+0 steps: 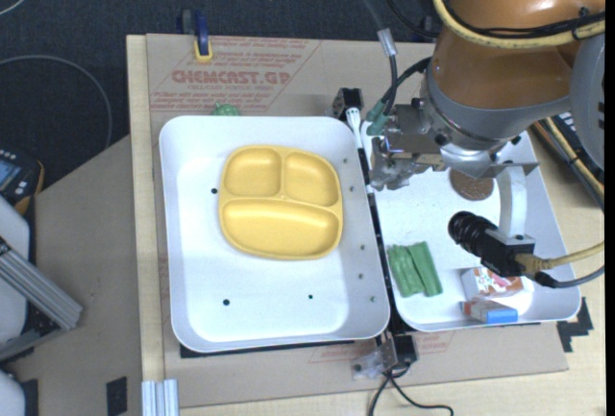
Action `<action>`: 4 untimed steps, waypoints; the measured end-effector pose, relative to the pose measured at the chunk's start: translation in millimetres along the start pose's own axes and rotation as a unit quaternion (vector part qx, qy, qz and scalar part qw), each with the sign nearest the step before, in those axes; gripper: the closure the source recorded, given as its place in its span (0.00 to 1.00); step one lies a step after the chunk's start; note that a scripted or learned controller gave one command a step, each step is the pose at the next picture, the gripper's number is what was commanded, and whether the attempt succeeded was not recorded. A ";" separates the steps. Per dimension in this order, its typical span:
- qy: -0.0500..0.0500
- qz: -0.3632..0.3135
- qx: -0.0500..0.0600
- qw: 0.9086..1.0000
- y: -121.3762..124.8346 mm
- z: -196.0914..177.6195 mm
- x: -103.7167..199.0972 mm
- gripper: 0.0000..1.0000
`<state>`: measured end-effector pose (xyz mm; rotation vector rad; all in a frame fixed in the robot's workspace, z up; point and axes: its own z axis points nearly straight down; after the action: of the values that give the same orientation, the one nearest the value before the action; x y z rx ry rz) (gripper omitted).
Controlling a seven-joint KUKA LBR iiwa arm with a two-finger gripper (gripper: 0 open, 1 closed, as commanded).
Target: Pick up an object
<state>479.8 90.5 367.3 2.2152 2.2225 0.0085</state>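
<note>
The green block (414, 270) lies near the front left corner of the right bin (538, 306), and a small red and white box (493, 295) sits by that bin's front edge. The gripper (394, 159) hangs over the back left edge of the right bin, far from both. I think it could come down on the rim between the bins and grab nothing. The left bin (192, 241) holds a yellow tray (281, 203) near its middle.
</note>
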 end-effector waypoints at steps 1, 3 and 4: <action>0.000 0.000 0.001 1.000 0.1 -23.6 37.3 1.00; -0.001 0.001 0.008 1.000 -1.6 42.7 56.4 1.00; 0.000 0.004 -0.001 1.000 0.3 -27.4 1.7 1.00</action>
<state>479.9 92.1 394.7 2.2230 2.2128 0.0087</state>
